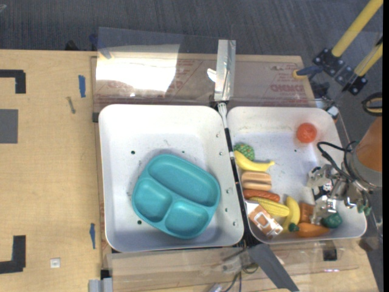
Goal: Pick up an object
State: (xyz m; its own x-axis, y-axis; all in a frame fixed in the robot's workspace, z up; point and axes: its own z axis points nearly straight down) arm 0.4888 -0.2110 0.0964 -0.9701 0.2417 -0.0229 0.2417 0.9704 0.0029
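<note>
My hand [328, 194] low in right bin [273, 121], at its right side; can't tell its grip state, nothing visibly held. Carrot [311, 228] just below hand, banana [293, 210] just left of it. I'd descend straight over carrot, keep clear of bin wall, close only once object sits between.
</note>
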